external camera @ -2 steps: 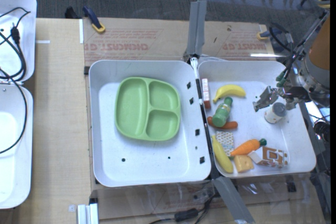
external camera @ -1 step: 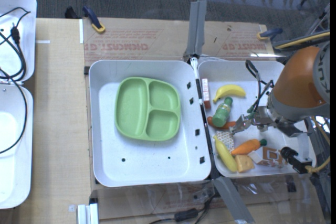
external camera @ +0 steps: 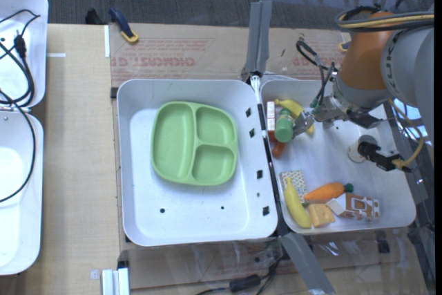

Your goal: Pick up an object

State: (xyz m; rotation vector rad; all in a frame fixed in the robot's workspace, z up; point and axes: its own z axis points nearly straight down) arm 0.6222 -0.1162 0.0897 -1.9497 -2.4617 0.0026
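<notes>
1. Grey arm with the orange band reaches in from the right; gripper (external camera: 304,122) sits low over the far left corner of the right bin (external camera: 387,217).
2. Claw state: cannot tell, since the wrist hides the tips.
3. Likely target: green bottle with red cap (external camera: 282,128), lying against the bin's left wall just left of the gripper. Long axis runs far to near, cap toward the near side. A small yellow banana (external camera: 290,107) lies touching it on the far side.
4. Risk: bottle, banana and wall crowd together, so a closing claw may catch two items, or nudge the bottle along the wall and come up with nothing.
5. Elsewhere in the right bin, near side: long banana (external camera: 295,202), carrot (external camera: 324,192), small carton (external camera: 360,206).
6. Left bin (external camera: 138,217) holds a green divided plate (external camera: 195,143).
</notes>
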